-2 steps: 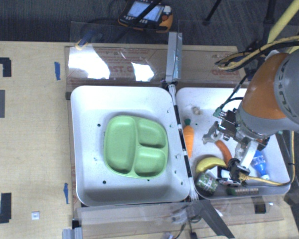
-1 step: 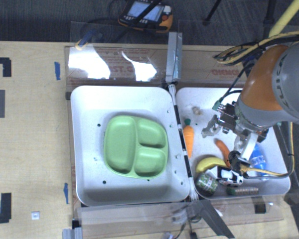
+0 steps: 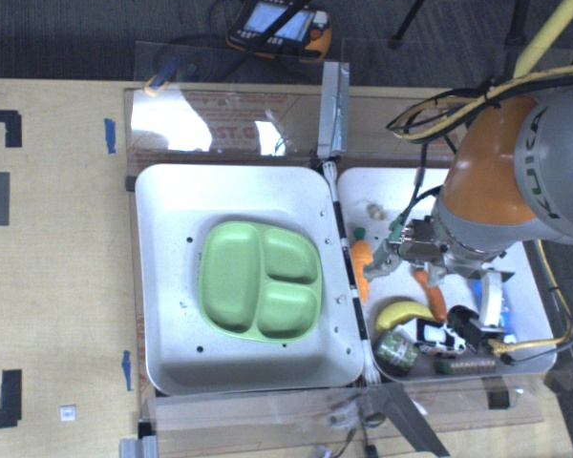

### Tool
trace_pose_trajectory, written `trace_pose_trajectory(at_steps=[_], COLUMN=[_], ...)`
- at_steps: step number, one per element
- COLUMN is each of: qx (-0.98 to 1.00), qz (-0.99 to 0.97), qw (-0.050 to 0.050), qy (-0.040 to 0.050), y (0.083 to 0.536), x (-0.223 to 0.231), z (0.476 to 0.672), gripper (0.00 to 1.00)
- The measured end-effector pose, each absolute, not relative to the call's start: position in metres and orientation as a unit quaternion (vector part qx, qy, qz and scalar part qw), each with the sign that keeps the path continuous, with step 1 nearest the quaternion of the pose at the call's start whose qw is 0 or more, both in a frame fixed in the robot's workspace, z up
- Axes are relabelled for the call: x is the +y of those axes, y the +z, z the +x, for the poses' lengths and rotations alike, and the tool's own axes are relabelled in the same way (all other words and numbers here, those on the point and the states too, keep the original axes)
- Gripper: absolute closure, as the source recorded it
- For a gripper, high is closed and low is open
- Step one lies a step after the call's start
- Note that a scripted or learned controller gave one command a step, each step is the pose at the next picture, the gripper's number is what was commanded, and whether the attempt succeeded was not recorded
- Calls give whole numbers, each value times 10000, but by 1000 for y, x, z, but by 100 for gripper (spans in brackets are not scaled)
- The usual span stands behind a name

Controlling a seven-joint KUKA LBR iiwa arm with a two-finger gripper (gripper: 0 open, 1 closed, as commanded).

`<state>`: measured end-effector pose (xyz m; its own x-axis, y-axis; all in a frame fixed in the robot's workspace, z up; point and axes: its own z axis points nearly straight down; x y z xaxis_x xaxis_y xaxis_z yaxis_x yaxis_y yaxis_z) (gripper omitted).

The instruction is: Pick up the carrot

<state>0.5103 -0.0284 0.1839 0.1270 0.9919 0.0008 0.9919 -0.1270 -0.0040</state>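
Carrot (image 3: 361,267): small, light, stiff, judged smooth; lying just left of the hand (image 3: 401,256), whose spread cannot be told; best gripped mid-length.

The arm (image 3: 544,175) is a thick, rounded tube of smooth grey metal, with the dark letters "KU" of a maker's mark showing on its side. A broad glossy orange band (image 3: 492,165) wraps it above the wrist, catching pale highlights. Yellow and black cables (image 3: 439,113) loop along its upper side, and a thin black lead runs toward the wrist. Below the band sits a dark grey collar, then a boxy metal block with small fittings, from which the pincer (image 3: 387,260) juts in silver and black.
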Motion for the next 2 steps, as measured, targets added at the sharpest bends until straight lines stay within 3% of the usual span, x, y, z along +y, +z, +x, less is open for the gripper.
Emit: trace_pose_trajectory(at_steps=[1, 2], qx=[-6676, -7442], qz=[-7445, -6680], qw=[15, 16], qy=[11, 10], y=[184, 184], x=[1, -9], z=[479, 479], gripper=[0, 0])
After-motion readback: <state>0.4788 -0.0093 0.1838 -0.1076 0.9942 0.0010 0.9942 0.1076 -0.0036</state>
